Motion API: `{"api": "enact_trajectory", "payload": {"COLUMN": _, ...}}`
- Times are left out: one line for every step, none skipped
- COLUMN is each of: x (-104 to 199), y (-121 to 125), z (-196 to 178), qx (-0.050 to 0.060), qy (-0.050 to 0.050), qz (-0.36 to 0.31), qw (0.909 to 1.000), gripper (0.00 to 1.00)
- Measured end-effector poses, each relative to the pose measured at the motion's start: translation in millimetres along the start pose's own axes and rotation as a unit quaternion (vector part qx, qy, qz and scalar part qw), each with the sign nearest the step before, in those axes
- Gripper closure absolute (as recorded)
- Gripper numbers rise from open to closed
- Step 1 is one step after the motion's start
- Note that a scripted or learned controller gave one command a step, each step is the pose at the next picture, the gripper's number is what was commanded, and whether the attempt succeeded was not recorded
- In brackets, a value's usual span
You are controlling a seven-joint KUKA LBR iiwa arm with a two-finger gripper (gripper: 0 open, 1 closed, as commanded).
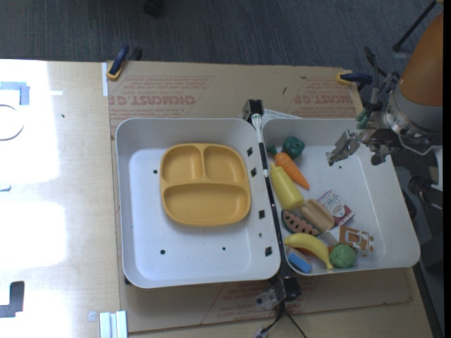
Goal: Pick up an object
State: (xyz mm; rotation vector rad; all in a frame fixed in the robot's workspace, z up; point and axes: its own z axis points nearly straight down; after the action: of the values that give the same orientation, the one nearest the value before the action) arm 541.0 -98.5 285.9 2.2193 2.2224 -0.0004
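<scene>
Pincer (345, 148) hangs over the upper part of the right bin (391, 210), fingers parted and holding nothing. Nearest candidate, by judgement, is the carrot (292, 170), lying toward the dividing wall, to the pincer's left in view and slightly lower, long axis slanting from upper left to lower right. Remaining toys cluster farther down the bin.

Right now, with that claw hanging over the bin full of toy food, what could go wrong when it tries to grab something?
The toy food is packed tightly along the right bin's left side: the carrot lies against the yellow bottle, so the gripper might pinch two things or knock one aside. The banana is curved and could slip out. Items hugging the divider between the bins leave the gripper little room there.
</scene>
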Motion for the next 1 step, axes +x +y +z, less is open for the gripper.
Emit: {"api": "enact_trajectory", "payload": {"x": 40.6, "y": 46.5, "z": 93.7, "qx": 0.000, "qy": 0.000, "qz": -0.063, "qw": 0.9980, "gripper": 0.00}}
